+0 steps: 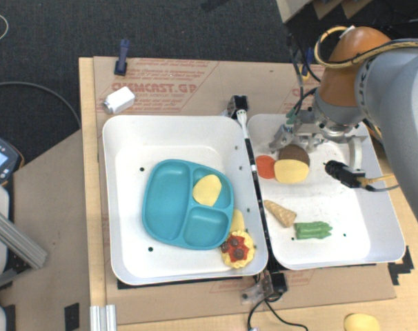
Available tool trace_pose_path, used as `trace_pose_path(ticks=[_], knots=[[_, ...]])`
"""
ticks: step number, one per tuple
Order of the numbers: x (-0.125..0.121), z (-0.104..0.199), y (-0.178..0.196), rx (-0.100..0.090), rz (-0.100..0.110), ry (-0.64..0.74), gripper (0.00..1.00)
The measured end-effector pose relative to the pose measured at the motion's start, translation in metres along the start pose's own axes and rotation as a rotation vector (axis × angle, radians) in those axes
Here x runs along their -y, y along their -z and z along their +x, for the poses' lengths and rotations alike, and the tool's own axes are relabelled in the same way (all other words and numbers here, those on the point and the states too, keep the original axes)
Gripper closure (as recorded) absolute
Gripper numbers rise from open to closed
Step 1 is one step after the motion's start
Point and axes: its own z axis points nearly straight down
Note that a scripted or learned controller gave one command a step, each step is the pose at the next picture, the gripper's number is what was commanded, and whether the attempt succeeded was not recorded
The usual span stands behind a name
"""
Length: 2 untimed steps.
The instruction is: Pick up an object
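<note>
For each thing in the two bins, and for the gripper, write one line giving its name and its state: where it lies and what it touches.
Blue tray: flat in left bin.
Pale yellow piece: lying in the tray's upper right compartment.
Red and yellow toy: beside the tray's lower right corner.
Yellow and brown item: right bin, under the gripper.
Red piece: beside it, at the divider.
Tan wedge: lying loose.
Green piece: lying loose.

A divided plate (185,205) sits in the left bin (126,143); the right bin (374,240) lies just beside it, the gripper (295,140) over its far-left part above some food pieces (290,171)
</note>
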Motion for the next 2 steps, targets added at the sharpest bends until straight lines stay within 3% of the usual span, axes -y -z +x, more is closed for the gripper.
trace_pose_path(ticks=[1, 2], knots=[[-0.001, 0.0, 0.011, 0.001, -0.003, 0.0, 1.0], [0.096, -0.042, 0.005, 0.002, -0.011, -0.007, 1.0]])
